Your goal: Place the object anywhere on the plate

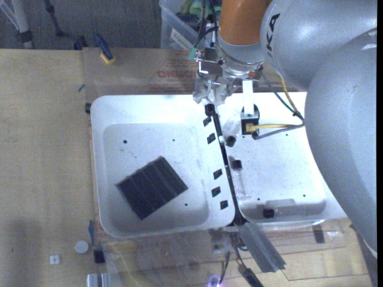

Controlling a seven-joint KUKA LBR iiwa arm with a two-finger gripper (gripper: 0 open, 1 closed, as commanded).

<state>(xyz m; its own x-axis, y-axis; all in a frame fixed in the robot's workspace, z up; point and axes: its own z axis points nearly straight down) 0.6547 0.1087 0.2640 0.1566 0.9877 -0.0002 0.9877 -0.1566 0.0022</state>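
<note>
Black and ribbed, the square plate (152, 187) lies flat on the floor of the left bin (96, 160), turned so its corners point near and far, towards the near left of that bin and apart from its walls. Nothing lies on the plate. The grey arm (335, 100) reaches in from the right and covers much of the right bin (281, 166); its orange band (239, 11) sits at the far edge of the scene. The gripper (229, 121) hangs over the far end of the seam where the two bins meet, on the right bin's side, and I cannot tell whether it is open or closed, nor whether it holds anything. Two small dark pieces show in the right bin: one (236, 164) just right of the seam, about halfway along it, and another (268, 211) near the near wall. Which of them is the task's object I cannot tell; both are well apart from the plate. A row of small black tabs (216, 174) runs along the seam. On the wooden bench (42, 130), a blue and yellow clamp (106, 49) sits beyond the left bin, and a small grey disc (81, 247) lies at the near left.
</note>
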